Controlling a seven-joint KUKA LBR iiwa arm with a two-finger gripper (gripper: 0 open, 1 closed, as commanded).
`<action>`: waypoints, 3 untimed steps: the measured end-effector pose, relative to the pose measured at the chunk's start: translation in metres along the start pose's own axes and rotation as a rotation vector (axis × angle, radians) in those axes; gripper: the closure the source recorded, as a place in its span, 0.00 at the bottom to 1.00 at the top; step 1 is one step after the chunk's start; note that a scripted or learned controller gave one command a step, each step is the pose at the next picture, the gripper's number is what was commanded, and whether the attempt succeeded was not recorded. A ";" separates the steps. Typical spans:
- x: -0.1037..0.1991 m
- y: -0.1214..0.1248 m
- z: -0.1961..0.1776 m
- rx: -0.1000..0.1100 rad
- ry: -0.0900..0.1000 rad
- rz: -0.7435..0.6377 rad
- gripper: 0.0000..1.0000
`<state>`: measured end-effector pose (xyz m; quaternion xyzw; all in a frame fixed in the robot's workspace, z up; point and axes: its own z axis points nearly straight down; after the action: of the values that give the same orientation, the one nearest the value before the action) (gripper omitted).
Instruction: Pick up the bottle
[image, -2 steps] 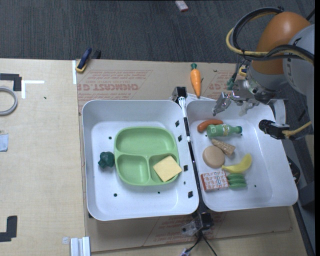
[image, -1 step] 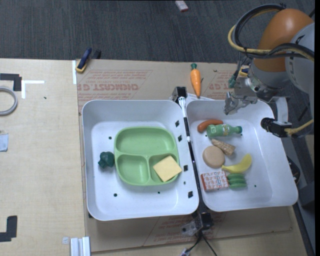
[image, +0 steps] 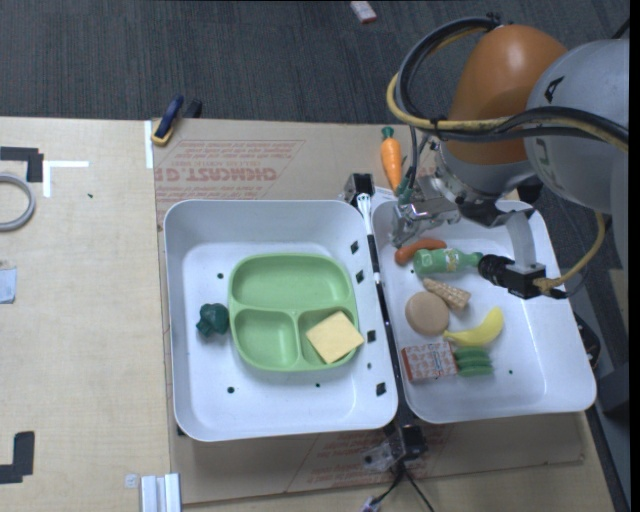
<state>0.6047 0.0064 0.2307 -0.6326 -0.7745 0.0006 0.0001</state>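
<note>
The green bottle (image: 446, 262) lies on its side in the right bin (image: 560, 375), near the bin's back left, with its neck pointing right. A red sausage (image: 420, 249) lies right beside it on the far side. My gripper (image: 414, 211) hangs over the back left corner of that bin, just above and left of the bottle. It sits under the orange band of the arm, and nothing shows in its grasp.
The right bin also holds a tan bun (image: 428, 314), a waffle cone (image: 447, 292), a banana (image: 478, 328) and a red packet (image: 429, 361). The left bin (image: 190, 380) holds a green divided tray (image: 262, 290), a yellow block (image: 333, 337) and broccoli (image: 211, 319). A carrot (image: 391, 160) lies behind the bins.
</note>
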 end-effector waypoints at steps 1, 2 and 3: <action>-0.024 -0.043 -0.097 -0.001 -0.001 0.047 1.00; 0.063 -0.106 -0.005 0.001 0.000 0.065 1.00; 0.121 -0.106 0.028 0.002 0.000 0.192 1.00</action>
<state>0.4770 0.1036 0.2030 -0.7038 -0.7104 0.0015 0.0008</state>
